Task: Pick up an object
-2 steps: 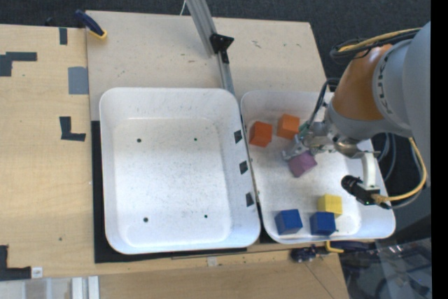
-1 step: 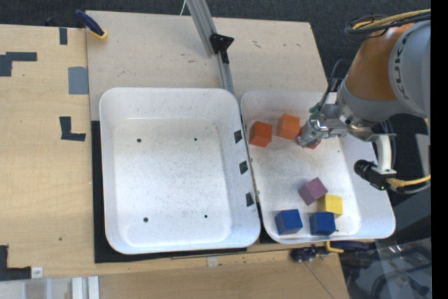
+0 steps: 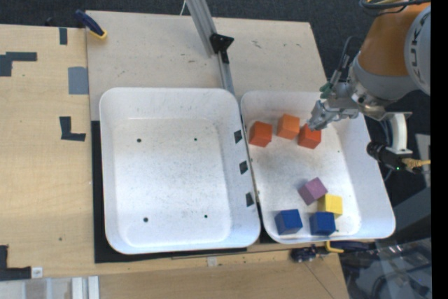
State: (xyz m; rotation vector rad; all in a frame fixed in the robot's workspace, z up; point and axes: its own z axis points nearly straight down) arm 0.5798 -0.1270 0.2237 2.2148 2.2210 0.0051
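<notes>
Camera view looks down on the bench (image 3: 280, 52) with its two white bins side by side. The right bin (image 3: 367, 203) carries all the blocks. The gripper (image 3: 316, 121) comes in from the bench's right edge and hangs low over the far part of that bin, its tip right above a red-orange block (image 3: 309, 138). That block is the likeliest target: it lies directly under the tip and a shade toward the near edge of the bench, touching or almost touching it as seen from this slant. Whether the tip is closed on the block or merely poised above it cannot be told, since the wrist hides the ends.

Just beside it toward the left bin (image 3: 168, 115) sit an orange block (image 3: 288, 126) and a second red-orange block (image 3: 260, 134), the three in a loose row running along the bin's far side. The orange one stands very close to the target, so a descent leaves little room on that side. A purple block (image 3: 313, 190), a yellow block (image 3: 332, 204) and two blue blocks (image 3: 288, 221) (image 3: 322, 223) cluster well apart, at the bin's near edge.
</notes>
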